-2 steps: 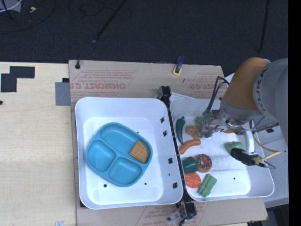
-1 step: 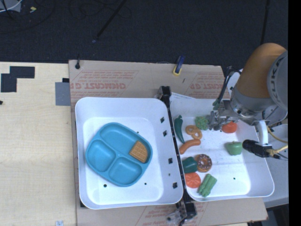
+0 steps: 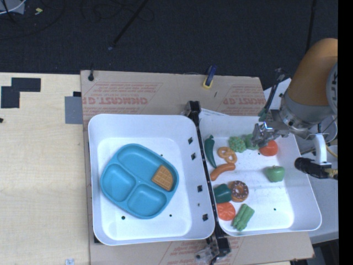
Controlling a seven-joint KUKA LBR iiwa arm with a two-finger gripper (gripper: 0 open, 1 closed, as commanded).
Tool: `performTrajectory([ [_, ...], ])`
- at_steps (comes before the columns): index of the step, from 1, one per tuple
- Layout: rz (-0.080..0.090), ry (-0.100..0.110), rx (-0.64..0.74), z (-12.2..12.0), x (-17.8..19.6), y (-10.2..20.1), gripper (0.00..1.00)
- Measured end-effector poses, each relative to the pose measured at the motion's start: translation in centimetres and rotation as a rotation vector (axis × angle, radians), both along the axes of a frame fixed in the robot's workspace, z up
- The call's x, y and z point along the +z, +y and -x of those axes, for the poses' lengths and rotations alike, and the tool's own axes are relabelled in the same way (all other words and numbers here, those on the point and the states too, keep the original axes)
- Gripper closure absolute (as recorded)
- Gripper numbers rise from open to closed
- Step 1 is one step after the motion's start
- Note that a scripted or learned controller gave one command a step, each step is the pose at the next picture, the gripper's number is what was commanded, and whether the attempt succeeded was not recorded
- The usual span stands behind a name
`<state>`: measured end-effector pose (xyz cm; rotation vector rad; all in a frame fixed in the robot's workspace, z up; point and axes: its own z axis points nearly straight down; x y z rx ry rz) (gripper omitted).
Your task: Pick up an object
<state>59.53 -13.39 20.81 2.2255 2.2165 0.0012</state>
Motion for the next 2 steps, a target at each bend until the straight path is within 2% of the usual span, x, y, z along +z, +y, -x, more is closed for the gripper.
performTrajectory([
  [1, 0.000, 0.001, 0.003, 0.0, 2.0, -0.1, 1.00],
  [2, -0.002, 0.004, 0.007, 1.5, 3.0, 4.8, 1.00],
])
